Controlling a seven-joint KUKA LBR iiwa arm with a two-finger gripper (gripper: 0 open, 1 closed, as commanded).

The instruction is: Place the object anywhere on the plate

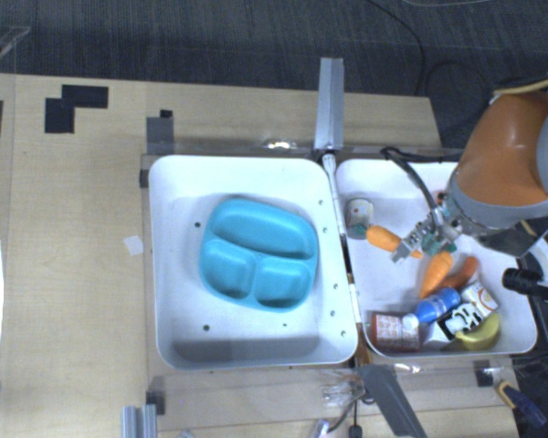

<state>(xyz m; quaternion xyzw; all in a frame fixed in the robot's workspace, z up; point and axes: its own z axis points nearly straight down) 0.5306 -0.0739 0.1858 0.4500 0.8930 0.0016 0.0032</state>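
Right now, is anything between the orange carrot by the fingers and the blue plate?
Yes. The raised rims where the two white bins meet stand between the orange carrot and the blue plate.

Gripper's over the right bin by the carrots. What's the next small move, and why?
Probably lower onto the small orange carrot and close. The gripper sits beside it in the right bin, nothing visibly between its fingers, and the blue plate holds nothing yet.

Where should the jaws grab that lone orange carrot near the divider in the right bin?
Grip the carrot across its thick orange middle, coming straight down from above. It lies flat and apart from the pile, so its long sides look free for the jaws.
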